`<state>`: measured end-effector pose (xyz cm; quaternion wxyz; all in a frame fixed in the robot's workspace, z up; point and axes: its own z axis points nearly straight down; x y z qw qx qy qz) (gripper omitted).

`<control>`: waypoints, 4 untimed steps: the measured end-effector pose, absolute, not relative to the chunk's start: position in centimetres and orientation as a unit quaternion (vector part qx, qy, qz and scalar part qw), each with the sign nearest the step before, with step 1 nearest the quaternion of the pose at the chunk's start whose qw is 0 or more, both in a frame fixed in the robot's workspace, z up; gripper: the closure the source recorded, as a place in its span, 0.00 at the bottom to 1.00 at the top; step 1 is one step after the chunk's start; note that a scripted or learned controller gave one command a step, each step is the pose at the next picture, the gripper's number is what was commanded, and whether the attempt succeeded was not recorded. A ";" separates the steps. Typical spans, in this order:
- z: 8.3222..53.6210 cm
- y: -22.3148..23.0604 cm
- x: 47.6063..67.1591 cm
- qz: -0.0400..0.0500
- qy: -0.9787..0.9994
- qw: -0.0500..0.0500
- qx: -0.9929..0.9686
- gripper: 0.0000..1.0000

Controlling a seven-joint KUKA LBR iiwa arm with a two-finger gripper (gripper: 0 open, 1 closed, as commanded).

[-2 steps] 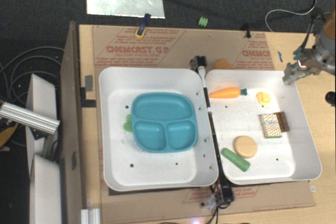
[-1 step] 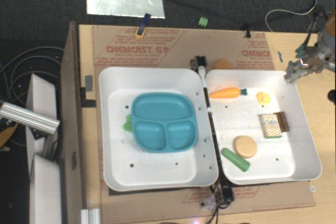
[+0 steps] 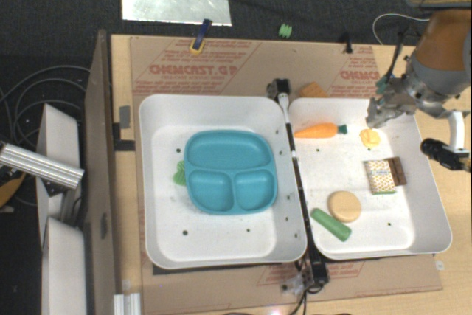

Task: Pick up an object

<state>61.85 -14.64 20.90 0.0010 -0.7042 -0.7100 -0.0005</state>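
Seemingly nothing is lifted yet: the yellow piece [image 3: 370, 136] lies on the right bin [image 3: 431, 221] floor near its far edge, gripper [image 3: 377, 116] just above it, fingers' state impossible to tell. Grasping and lifting remain. Carrot [image 3: 316, 131] lies nearby.

You can read red print on the brown cardboard sheet [image 3: 243, 64] that lies under the two bins: at its far edge, left of middle, it looks like "CHEMCAST", followed by letters too blurred to make out. At the far right corner the same red print repeats, again blurred and partly cut off. You will find no other legible text, label or number.
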 end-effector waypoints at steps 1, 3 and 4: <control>22.5 -17.3 62.6 -0.001 -0.707 -0.002 -0.707 1.00; 21.2 -13.3 63.2 -0.001 -0.711 0.000 -0.704 1.00; 23.1 -14.9 64.2 -0.001 -0.708 -0.002 -0.706 1.00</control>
